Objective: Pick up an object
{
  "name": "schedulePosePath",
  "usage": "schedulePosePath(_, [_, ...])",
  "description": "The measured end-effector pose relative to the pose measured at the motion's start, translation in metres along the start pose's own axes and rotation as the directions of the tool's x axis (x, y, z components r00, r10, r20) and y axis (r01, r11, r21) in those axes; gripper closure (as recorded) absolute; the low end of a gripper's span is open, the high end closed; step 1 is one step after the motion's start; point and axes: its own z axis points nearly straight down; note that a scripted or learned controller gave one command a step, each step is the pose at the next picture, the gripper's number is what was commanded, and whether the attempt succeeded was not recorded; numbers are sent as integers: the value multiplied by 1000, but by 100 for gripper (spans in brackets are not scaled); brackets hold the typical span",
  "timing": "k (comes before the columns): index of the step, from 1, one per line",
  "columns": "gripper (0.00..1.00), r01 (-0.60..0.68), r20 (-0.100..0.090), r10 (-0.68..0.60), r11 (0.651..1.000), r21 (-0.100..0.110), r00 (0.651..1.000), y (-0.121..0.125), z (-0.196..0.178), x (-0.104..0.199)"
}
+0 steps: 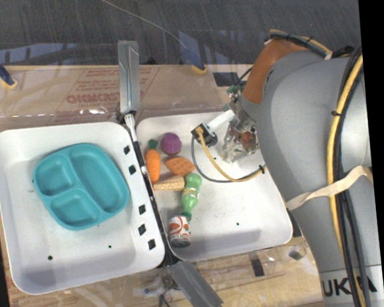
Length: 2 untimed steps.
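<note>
Scanning left to right:
Left bin (24,217): shallow white plastic with rounded corners; it bears a teal divided plate (81,184) of three compartments, smooth and glossy, lying flat near the middle.
Divider: the two bins meet at a grey clipped seam (141,187).
Right bin (252,224): same white plastic; toy foods huddle against its left wall, probably strewn there loosely as candidates for picking.
Toy foods: a round purple fruit (171,142) farthest, an orange carrot (153,164), a ridged orange pastry-like piece (180,165), a tan stick (168,183), a green knobbly vegetable (191,191), and nearest a small printed can (179,230) on its side.
Gripper (234,142): hangs over the bin's far right part, well apart from the toys, trailing yellow cable (217,171); its opening cannot be made out, and nothing shows in its hold.
Task state: judged not yet begun.
</note>
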Motion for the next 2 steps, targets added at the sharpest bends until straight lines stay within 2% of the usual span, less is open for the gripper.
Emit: schedulePosePath(2, [100,14,-4,-14,1000,1,1000,-4,-20,3])
